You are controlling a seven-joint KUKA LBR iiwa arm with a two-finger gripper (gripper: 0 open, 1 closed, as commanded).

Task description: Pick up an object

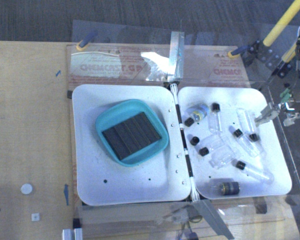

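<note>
Dark capped vial [229, 187] at near edge of right bin [277, 181]. Clear black-capped vials [216, 115] scattered across same bin. Teal tray [132, 132] with dark slatted insert in left bin [90, 176]. Gripper [268, 115] low over right bin's right rim; finger spacing unreadable, nothing visibly held.

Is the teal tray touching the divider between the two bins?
Apart. Camera view shows white bin floor between the teal tray and the divider.

Both white bins [90, 174] look like smooth, matt plastic. The teal tray [110, 115] is glossy plastic, its dark insert [131, 135] ribbed and dull. The vials [216, 119] are clear, shiny plastic or glass with black caps. The bench [25, 124] is pale matt wood.
</note>
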